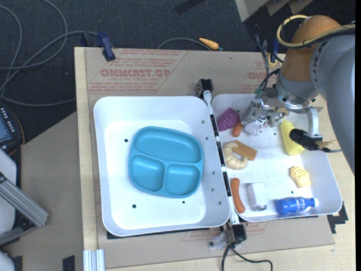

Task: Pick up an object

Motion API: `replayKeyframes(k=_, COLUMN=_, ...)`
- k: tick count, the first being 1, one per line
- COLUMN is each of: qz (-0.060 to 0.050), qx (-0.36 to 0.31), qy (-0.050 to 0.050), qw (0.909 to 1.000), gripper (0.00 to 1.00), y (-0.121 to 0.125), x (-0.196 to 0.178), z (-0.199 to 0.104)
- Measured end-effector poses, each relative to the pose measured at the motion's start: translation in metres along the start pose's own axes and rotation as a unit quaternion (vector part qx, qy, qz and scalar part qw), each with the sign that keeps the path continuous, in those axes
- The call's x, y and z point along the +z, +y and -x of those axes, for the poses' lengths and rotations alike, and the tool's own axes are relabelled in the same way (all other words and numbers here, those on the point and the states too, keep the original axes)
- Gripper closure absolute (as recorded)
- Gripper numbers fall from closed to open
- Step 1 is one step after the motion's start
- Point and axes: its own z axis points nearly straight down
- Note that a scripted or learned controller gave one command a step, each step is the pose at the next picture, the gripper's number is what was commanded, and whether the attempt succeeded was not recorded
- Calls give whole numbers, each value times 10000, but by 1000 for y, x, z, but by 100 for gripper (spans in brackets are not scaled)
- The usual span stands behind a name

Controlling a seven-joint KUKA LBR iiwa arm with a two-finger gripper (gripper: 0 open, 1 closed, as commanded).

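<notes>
1. While nothing is lifted yet, approach stage of the pick: gripper [260, 119] low over the far end of the right bin [321, 176], arm [307, 55] reaching in from the right with its orange band above the wrist.
2. Gripper state: cannot tell open or closed; too small and cluttered at the tip; no object visibly held.
3. Nearest candidates: purple grape cluster [228, 118] just left of the gripper; small orange carrot piece [237, 130] just below the grapes and close to the tip.
4. Other right-bin contents: yellow banana-like piece [289, 138] beside the gripper on its right; tan pastry and bread slice [238, 153] near the middle divider; red sausage [237, 195] along the near left wall; grey can [258, 196] beside the sausage; blue bottle [294, 205] lying on its side at the near edge; small yellow corn piece [300, 176], well apart from the gripper.
5. Left bin [110, 168]: blue divided plate [165, 161], nothing on it.
6. Next move, as judged: settle on one item under the tip, likely carrot or grapes, then close and lift straight up, clear of neighbours.
7. Caution, as judged: crowded far corner, so risk of nudging neighbours or closing on nothing.
</notes>
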Motion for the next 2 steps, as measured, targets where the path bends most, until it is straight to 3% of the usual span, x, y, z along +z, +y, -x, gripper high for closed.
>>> replayKeyframes(k=1, qz=228, qx=-42, qy=34, qw=9997, gripper=100, y=-72, x=-62, z=21)
replayKeyframes(k=2, qz=254, qx=-100, qy=31, qw=9996, gripper=100, y=-59, x=-78, z=-55)
